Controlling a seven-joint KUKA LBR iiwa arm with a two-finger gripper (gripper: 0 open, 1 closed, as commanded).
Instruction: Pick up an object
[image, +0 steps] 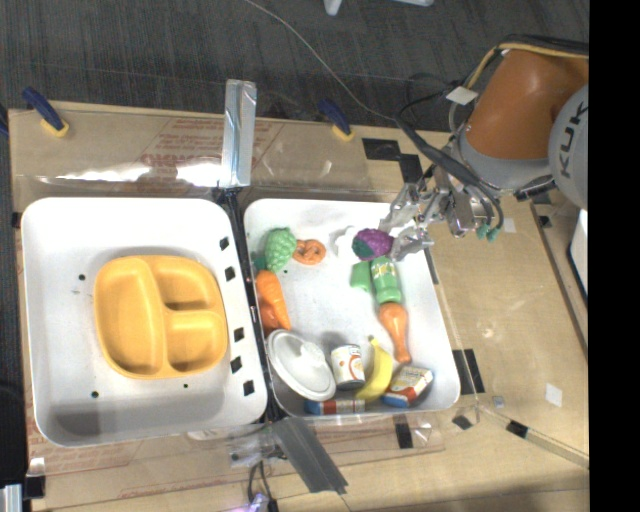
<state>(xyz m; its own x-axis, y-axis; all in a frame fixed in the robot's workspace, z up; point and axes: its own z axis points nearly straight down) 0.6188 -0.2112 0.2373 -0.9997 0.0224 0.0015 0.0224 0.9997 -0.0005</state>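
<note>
Lighting looks even and pretty bright from my end. There's glare on the clear plastic sheet (130, 165) in the upper left, and a soft shadow in the lower-left corner of the left bin (60, 225). Overall slightly soft, small stuff lower center blurs together.

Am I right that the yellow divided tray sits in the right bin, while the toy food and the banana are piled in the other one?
Not quite. The camera view shows the yellow tray in the left bin, not the right. The rest holds: the toy food, including the banana, lies in the other bin, the right bin.
</note>
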